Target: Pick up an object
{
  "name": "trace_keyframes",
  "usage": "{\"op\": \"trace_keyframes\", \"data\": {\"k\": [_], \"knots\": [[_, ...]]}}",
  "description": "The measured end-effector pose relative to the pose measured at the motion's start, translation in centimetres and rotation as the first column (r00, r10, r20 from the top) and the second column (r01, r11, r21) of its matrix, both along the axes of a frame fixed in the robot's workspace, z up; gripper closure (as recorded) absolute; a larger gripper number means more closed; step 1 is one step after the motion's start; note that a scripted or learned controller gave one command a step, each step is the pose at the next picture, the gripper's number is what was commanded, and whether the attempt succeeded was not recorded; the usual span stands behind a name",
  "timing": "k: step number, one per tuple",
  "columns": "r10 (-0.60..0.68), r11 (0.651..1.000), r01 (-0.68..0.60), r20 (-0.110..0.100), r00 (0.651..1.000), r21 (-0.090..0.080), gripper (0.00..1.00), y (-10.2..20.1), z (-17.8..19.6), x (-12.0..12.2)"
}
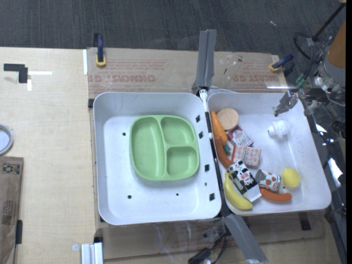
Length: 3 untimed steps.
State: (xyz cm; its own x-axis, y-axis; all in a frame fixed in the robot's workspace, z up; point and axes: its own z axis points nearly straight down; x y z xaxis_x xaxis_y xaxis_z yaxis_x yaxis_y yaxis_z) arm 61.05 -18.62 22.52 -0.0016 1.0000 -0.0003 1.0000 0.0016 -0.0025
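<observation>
The right bin holds several small items: a long carrot, a round tan bun, a white lump, a yellow lemon, a banana, an orange sausage-like piece, a black-and-white carton and small red-printed packets. My gripper hangs over the bin's far right corner, above and to the right of the white lump. It is open with nothing between its fingers. The grey arm runs off the right edge.
A green divided plate lies in the left bin. A grey bar stands behind the seam between the bins. Clamps grip the cardboard at the back. A tape roll and a brown bag lie far left.
</observation>
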Motion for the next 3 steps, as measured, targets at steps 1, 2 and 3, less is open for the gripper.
{"op": "trace_keyframes", "data": {"k": [1,2,3], "knots": [[0.077,0.997,-0.077,0.0,0.997,0.001,0.0,6.5,-10.8,3.0],[0.057,0.998,-0.057,0.001,0.998,0.0,0.0,7.2,-13.3,4.0],[-0.033,0.999,0.033,0.001,0.999,0.0,0.0,8.8,-13.3,-0.4]]}}
